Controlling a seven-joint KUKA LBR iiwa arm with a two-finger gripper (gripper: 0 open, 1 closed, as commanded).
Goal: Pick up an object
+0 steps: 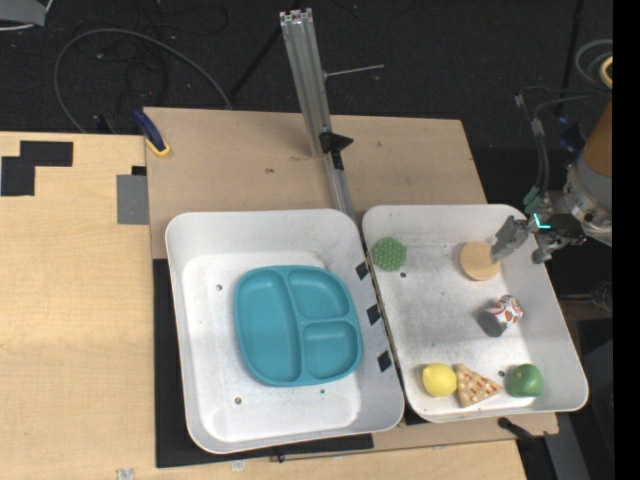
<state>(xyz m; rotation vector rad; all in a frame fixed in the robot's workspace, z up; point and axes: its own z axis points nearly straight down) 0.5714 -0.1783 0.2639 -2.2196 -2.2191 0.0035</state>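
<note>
My gripper [524, 243] hangs over the far right corner of the right bin [440, 230]; its fingers [506, 236] stand apart with nothing between them. Just left of it lies a tan round disc [479, 261]. A grey and red-white object [500, 315] rests nearer the middle right. Along the near edge lie a yellow lemon [438, 380], a pizza slice [475, 386] and a green round fruit [524, 379]. A green bumpy ball [389, 254] sits at the bin's far left.
The left bin [200, 268] holds a teal divided tray [297, 324]. A metal post [310, 88] rises behind the bins. Cables run at the right by the arm.
</note>
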